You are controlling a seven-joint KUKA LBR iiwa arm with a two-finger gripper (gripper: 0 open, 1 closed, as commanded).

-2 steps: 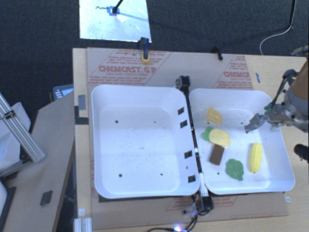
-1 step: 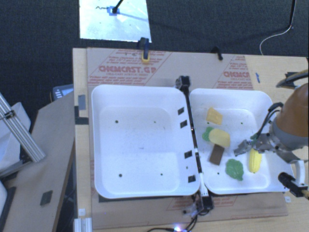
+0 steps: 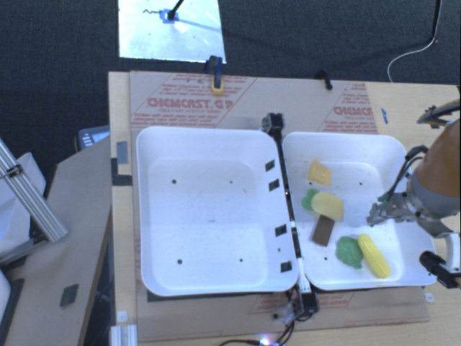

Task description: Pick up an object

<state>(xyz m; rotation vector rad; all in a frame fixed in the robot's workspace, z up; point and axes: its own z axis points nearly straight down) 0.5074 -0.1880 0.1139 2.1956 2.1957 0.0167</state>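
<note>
Yellow plastic corn (image 3: 374, 255) lies just below and slightly left of the end effector (image 3: 379, 213), its long axis running from upper left to lower right, the lower end near the front rim of the right bin (image 3: 367, 144). Whether the end effector is spread or closed I cannot tell, and nothing shows in its grasp. Five things lie in that bin, one of each. A green leafy piece (image 3: 349, 251) touches the corn's left side. A brown block (image 3: 323, 230) stands to the end effector's left, tilted a little off vertical. A yellow sponge-like block (image 3: 328, 205) sits above it, over a second green scrap (image 3: 309, 199). An orange-yellow wedge (image 3: 320, 173) rests up and to the left. All sit in the bin's left half; the strip along its right wall, under the arm, is bare. The left bin (image 3: 209, 211), well apart across the divider, offers a wide white floor on the tabletop (image 3: 288, 96).
</note>
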